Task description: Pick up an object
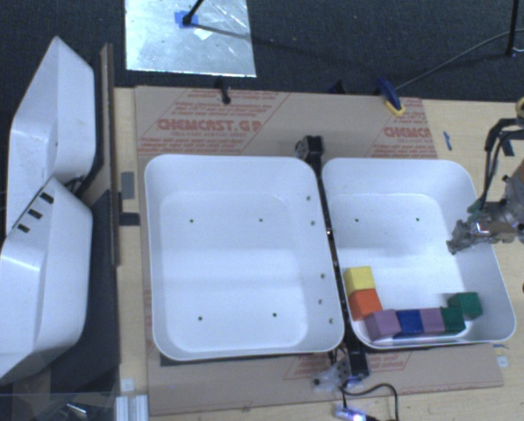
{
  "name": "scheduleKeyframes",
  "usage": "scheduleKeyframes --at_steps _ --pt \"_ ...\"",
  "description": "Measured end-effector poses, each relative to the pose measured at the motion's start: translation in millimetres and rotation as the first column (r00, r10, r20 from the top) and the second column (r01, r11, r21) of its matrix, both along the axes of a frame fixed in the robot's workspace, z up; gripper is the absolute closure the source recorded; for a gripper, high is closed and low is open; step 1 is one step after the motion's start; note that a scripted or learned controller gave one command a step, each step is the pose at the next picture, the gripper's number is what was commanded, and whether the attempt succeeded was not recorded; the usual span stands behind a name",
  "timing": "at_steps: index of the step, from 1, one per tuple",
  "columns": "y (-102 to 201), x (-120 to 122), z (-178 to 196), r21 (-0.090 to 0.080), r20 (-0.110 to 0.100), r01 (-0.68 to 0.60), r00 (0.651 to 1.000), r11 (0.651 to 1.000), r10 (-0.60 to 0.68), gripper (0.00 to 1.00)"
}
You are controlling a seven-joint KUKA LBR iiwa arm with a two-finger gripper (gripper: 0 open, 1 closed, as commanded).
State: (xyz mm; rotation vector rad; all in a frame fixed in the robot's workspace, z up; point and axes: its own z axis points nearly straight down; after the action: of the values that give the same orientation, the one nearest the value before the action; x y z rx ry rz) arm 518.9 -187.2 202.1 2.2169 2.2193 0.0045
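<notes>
While two white bins sit side by side on the counter [270, 112], the blocks all lie in one of them. Near the counter's left edge is the left bin [169, 235], and next to it, toward the counter's right edge, is the right bin [393, 182]. The blocks sit along the front side of the right bin. A yellow block [359, 278] is near that bin's front left corner, and an orange block [364, 303] touches it just in front. Then a row runs along the front wall: a purple block [384, 323], a blue block [410, 322], a second purple block [432, 320] and a dark green block [453, 320]. A lighter green block [465, 304] sits on the row's right end. The pincer [462, 238] hangs over the right bin's right edge, apart from the blocks. I cannot tell if it is open or closed.
</notes>
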Motion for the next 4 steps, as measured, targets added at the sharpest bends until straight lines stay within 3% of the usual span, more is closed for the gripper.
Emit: scheduleKeyframes --at_steps 1,2,4 --pt "-0.8 0.0 63.1 0.0 0.001 0.0 1.0 1.0 0.0 1.0" --pt "53.5 10.4 66.5 0.002 -0.004 -0.005 1.0 1.0 0.005 1.0" --pt "145.9 24.2 38.0 0.002 -0.006 -0.004 1.0 1.0 0.004 1.0"
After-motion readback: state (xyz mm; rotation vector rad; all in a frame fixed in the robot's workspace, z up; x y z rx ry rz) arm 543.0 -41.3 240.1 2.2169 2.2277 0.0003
